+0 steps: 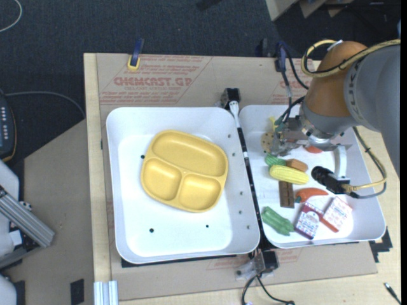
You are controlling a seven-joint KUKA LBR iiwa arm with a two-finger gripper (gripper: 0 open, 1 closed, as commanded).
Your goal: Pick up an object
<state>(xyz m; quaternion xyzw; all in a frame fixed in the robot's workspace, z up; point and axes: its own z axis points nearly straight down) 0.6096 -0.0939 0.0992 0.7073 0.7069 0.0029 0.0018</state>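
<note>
The right bin (369, 224) holds several small items. A yellow corn cob (287, 174) lies near its middle, with a small green piece (275, 161) and an orange piece (297, 165) just above it. Below them are a brown bar (287, 196), a red-orange pepper (311, 194), a green pod (276, 220) and two red-and-white cartons (308, 223) (337, 213). My gripper (278, 146) hangs low over the bin's upper left part, right above the green piece and the corn. A red piece (313, 149) peeks out beneath the wrist.
The left bin (127, 234) holds a yellow divided plate (184, 170). A black-edged divider (245, 164) runs between the two bins. The arm (356, 88) comes in from the upper right and covers the right bin's far corner.
</note>
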